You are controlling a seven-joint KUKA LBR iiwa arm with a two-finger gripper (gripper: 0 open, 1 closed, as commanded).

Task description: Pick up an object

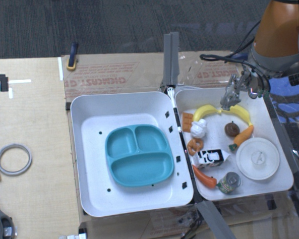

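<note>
**Gripper above the banana's right half**

The gripper [232, 97], fingers slightly parted and holding nothing, hangs in the right bin [280, 149]. The banana [225, 112] lies just at 6 o'clock, its arched long axis running 9-to-4 o'clock.

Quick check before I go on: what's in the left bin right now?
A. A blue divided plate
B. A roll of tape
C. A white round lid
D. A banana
A: the blue divided plate lies alone in the left bin, while the banana and white lid lie in the right bin, and the tape roll sits out on the bench.
</note>
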